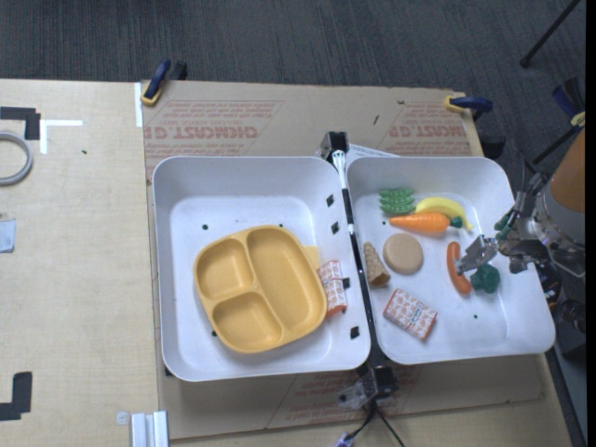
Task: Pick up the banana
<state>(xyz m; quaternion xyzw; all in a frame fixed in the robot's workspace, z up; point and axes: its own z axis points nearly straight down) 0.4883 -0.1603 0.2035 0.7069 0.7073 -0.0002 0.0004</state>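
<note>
Approach step judged in hand: gripper [486,254] was seen over right bin [531,329], seemingly open, nothing gripped. Banana [445,209] lay untouched beside carrot [421,223]; reach toward it was called for.

Dark grey carpet [307,26] — pale wooden bench [74,277].

Arm [570,194] cut off by the right edge, only wrist part in frame. Gripper [486,254] fingers too blurred to tell their spread. Banana [445,209] lower edge hidden behind carrot [421,222]. Green item [485,280] under the gripper partly covered, identity unclear. Snack packet [332,288] half tucked under the yellow divided plate [258,289]. Print on red packet [411,313] too small to read.
</note>
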